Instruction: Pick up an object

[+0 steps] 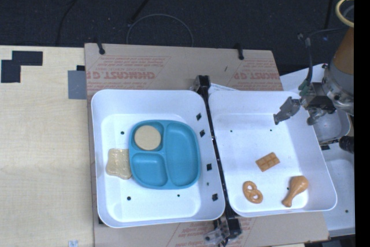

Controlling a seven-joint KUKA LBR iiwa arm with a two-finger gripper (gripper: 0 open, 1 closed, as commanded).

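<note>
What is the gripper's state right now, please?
Gripper: whether open or closed cannot be told; it sits above the right bin's far right corner, with nothing seen in its grasp.

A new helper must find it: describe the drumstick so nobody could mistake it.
Look in the right-hand white bin, at its near right corner. The drumstick lies there, tan and club-shaped, right of the looped pretzel and below the flat ridged cracker.

Grey metal arm (338, 87), orange band, dark tool (287, 109), black cables.
</note>
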